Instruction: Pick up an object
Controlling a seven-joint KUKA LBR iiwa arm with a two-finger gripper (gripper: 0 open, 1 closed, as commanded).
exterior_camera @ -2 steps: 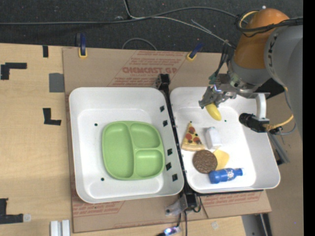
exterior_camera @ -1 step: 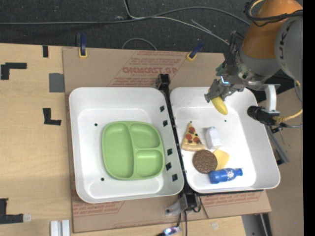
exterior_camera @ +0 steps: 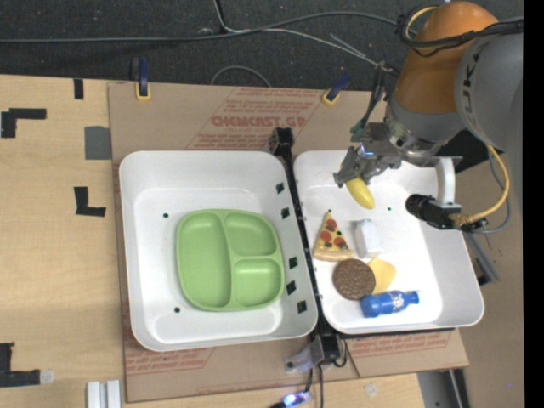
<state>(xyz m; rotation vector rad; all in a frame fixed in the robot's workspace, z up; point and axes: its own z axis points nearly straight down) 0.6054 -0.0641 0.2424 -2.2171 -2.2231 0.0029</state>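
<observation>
My gripper (exterior_camera: 357,175) hangs over the far part of the right bin (exterior_camera: 455,279), its fingers shut on the upper end of a small yellow banana (exterior_camera: 363,195). The banana points down and to the right from the fingertips. Below it in the same bin lie a pizza slice (exterior_camera: 331,238), a pale grey block (exterior_camera: 367,237), a round brown cookie (exterior_camera: 352,280), a yellow piece (exterior_camera: 384,271) half tucked behind the cookie, and a blue bottle (exterior_camera: 389,302) lying on its side.
The left bin (exterior_camera: 140,185) holds a green divided plate (exterior_camera: 229,258). A black divider (exterior_camera: 291,202) runs between the two bins. The arm's grey and orange body (exterior_camera: 450,58) looms over the right bin's far right corner, with a black fitting (exterior_camera: 427,210) and cable there.
</observation>
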